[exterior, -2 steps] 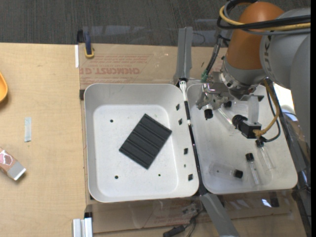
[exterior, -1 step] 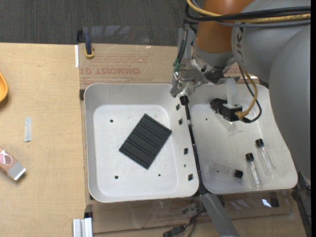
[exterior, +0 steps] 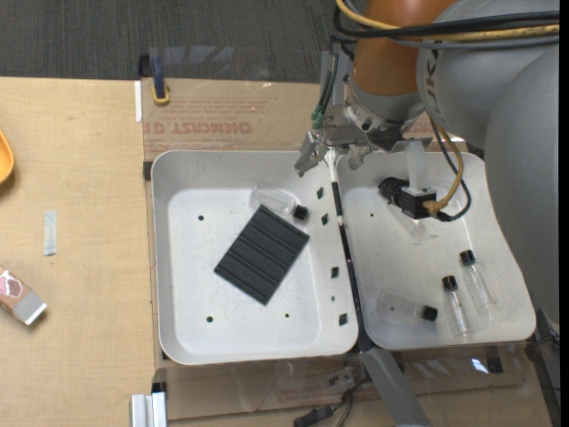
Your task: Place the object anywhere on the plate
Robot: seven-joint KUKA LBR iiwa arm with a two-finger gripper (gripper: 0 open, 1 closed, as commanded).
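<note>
While tilted diagonally, ribbed black plate (exterior: 261, 253), left bin (exterior: 178, 238)

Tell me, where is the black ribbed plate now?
The black ribbed plate lies tilted in the middle of the left bin, just below a small clear vial.

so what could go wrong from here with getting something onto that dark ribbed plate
The gripper sits at the far rim, right over the divider between the left bin and the right bin, so a descent could strike the rim. The clear vials with black caps lie flat in the right bin and may roll or slip. One clear vial already touches the plate's far corner and could be knocked.
</note>
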